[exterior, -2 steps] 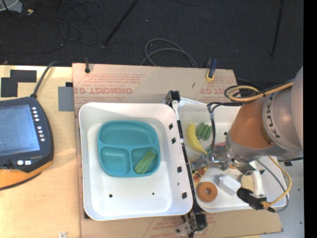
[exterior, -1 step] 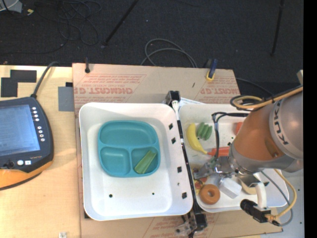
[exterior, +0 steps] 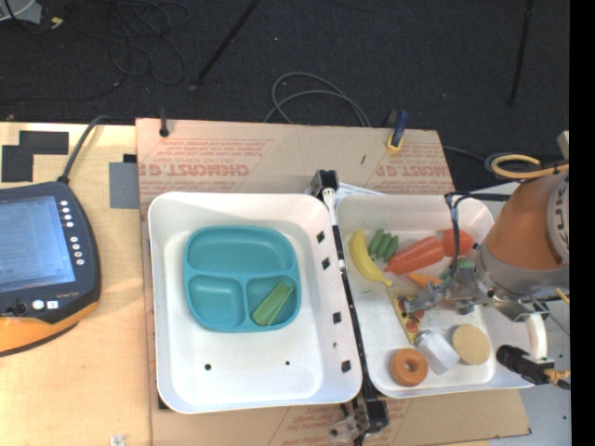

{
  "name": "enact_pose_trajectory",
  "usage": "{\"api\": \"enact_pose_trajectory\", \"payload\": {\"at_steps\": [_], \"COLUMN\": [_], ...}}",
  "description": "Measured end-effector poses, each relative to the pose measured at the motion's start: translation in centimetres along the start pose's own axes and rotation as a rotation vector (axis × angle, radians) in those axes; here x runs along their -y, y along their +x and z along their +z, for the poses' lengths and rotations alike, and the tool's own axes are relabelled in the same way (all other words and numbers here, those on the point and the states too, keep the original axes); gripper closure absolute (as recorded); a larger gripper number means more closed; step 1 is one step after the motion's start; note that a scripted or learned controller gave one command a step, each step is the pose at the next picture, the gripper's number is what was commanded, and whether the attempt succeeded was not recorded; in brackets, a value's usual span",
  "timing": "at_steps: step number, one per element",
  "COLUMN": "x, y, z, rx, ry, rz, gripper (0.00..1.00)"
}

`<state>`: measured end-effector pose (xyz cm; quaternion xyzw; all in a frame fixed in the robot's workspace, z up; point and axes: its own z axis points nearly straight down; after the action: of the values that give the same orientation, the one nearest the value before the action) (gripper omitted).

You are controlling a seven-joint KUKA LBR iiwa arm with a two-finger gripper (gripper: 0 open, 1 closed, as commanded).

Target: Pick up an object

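1. Orange plastic is what lies closest: a carrot-like toy point(exterior: 420, 253) rests in the right bin point(exterior: 479, 214), its long axis running left-low to right-high, thick end toward the arm.
2. The end effector point(exterior: 453, 284) hangs low in the middle of that bin, just below and a little right of the carrot, with the grey wrist and its orange band coming in from the right.
3. Whether the end effector is released or clenched I cannot tell; dark parts and cables blur together there, and nothing can be seen grasped in it.
4. So the nearest candidate lies up and slightly left of the tool, near it but, as far as can be made out, not touching.
5. Other choices in the same bin: a yellow banana point(exterior: 365, 257) and a green piece point(exterior: 382, 244) further left, a brown ring point(exterior: 408, 366) and a pale round disc point(exterior: 472, 344) toward the near edge.
6. The left bin point(exterior: 167, 249) holds a teal divided plate point(exterior: 240, 277) with a green piece point(exterior: 273, 303) in its lower right compartment, well apart from the tool.
7. My judgement: a grip across the carrot's short width suits best.
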<state>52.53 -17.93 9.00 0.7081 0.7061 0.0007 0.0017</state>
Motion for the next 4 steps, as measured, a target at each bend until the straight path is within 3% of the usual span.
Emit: {"api": "enact_pose_trajectory", "payload": {"at_steps": [1,2,3,4], "x": [-6.2,-6.1,-6.1,-6.1], "y": [2.7,2.7,2.7,2.7], "z": [0.0,-1.1,-1.0,-2.0], "rx": [-0.001,-0.004,-0.004,-0.005], "ry": [-0.001,0.0,0.002,0.003], "rz": [-0.007,-0.007,-0.008,-0.01], "gripper": [0.0,1.0,0.0,1.0]}}
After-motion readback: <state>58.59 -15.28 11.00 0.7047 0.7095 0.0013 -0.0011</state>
